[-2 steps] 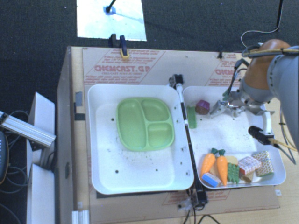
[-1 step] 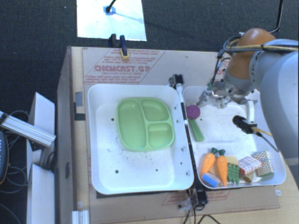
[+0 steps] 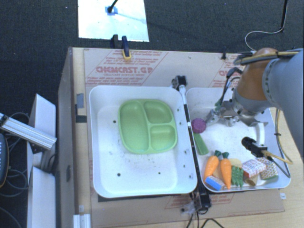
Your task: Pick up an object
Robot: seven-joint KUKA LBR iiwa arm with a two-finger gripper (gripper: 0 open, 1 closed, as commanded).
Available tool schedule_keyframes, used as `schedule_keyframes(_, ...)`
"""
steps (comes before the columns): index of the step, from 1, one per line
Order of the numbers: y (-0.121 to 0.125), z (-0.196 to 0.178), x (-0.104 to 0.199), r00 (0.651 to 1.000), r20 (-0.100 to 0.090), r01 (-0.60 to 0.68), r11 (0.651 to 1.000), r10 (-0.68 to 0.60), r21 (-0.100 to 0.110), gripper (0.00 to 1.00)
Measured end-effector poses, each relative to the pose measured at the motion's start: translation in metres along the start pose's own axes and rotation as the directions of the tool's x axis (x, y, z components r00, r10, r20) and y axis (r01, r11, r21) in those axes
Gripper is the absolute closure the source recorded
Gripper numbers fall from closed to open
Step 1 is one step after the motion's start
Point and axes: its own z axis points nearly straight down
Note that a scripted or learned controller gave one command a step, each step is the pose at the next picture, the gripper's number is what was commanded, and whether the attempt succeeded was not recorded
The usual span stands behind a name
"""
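Note:
My gripper (image 3: 216, 116) hangs low over the upper middle of the right bin (image 3: 209, 96), with the grey arm and its orange band (image 3: 251, 82) behind it. Just to its left, against the bin's left wall, lies a purple vegetable (image 3: 198, 125) with a green stalk (image 3: 201, 144). The gripper is close to this vegetable, and I see nothing held in it. Two orange carrots (image 3: 212, 166) (image 3: 225, 172) lie at the front of the bin. Beside them are a blue piece (image 3: 213, 183) and small printed boxes (image 3: 254, 167).
The left bin (image 3: 102, 175) holds a green divided plate (image 3: 147, 126). A rail with a black clamp (image 3: 185, 103) separates the two bins. The toys crowd the right bin's front edge, while its middle floor (image 3: 228, 139) is bare white.

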Motion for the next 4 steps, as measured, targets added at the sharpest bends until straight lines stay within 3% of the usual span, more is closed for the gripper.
schedule_keyframes(1, 0.06, -0.001, -0.03, 1.0, 0.0, 0.002, 1.0, -0.002, -0.003, 0.0)
schedule_keyframes(2, 0.059, 0.0, 0.025, 1.0, -0.002, 0.004, 1.0, -0.004, -0.002, 0.0)
schedule_keyframes(3, 0.013, 0.0, 0.023, 1.0, -0.001, 0.0, 1.0, 0.0, 0.0, 0.0)
schedule_keyframes(4, 0.061, -0.001, -0.026, 1.0, 0.0, 0.0, 1.0, 0.0, -0.002, 0.0)
